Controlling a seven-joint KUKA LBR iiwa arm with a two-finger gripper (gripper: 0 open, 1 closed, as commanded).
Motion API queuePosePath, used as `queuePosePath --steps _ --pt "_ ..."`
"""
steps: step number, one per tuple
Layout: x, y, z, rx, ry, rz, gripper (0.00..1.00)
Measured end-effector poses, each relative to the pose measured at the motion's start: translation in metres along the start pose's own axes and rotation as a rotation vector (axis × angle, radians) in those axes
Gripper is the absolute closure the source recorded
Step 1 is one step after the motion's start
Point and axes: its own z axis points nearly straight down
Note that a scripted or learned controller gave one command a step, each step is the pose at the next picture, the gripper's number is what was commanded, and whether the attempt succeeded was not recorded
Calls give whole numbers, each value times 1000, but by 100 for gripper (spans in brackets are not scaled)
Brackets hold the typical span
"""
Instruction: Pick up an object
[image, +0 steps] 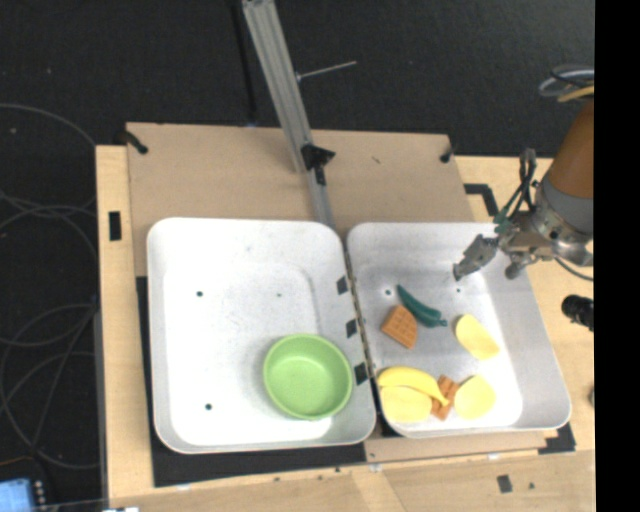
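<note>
Gripper (490, 258) hovers over the right bin's (520, 400) far right part, fingers spread and holding nothing

Below it lie a green pepper-like piece (420, 307), an orange waffle-like block (400, 327), a yellow piece (477, 336) right of these, and at the near end a yellow banana-like lump (403, 391), a small orange bit (444, 392) and another yellow piece (475, 397); a green bowl (307, 375) sits near-right in the left bin (200, 260)

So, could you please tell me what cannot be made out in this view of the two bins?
- Gripper: too small and blurred to tell how its fingers stand.
- Arm: cut off by the camera view's right edge.
- Small orange piece: partly tucked between the yellow pieces; its shape is unclear.
- Green bowl: its underside is hidden.
</note>
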Motion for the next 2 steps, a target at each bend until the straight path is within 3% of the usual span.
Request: queuePosePath --steps 1,2 --pt "0 0 0 0 0 0 0" --pt "-7 -4 44 5 -3 4 0"
